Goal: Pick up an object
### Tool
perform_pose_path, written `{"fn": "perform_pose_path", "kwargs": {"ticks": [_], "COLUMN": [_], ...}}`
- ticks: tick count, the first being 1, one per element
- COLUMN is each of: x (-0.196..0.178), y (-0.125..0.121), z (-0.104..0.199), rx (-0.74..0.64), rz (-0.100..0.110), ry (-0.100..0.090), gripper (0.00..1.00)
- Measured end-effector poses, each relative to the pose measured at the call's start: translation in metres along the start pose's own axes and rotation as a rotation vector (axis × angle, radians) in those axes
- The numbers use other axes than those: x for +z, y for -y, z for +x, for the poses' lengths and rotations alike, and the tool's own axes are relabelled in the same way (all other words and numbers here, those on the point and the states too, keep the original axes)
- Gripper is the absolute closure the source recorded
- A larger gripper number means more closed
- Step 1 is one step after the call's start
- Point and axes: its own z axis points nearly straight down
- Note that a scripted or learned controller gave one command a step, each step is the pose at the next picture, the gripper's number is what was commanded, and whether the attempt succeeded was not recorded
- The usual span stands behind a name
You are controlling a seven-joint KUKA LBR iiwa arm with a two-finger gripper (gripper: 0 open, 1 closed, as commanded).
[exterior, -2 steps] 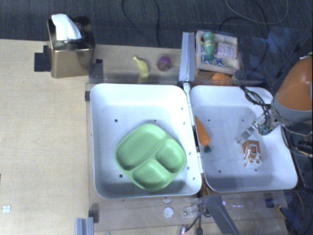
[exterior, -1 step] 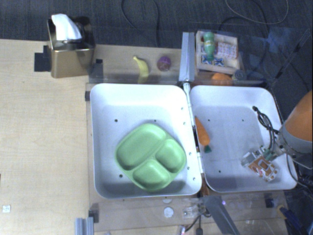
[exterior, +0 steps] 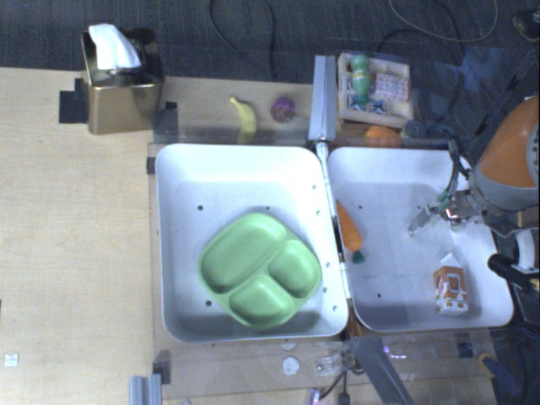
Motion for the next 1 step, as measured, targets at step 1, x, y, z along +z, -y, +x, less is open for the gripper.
{"fn": "perform_pose_path", "kwargs": {"ticks": [1], "x": [-0.0357], "y": [0.0476], "z": [0.0965], "rx": [-0.033], "rz": [0.001], "ry": [0.0], "gripper": [0.0]}}
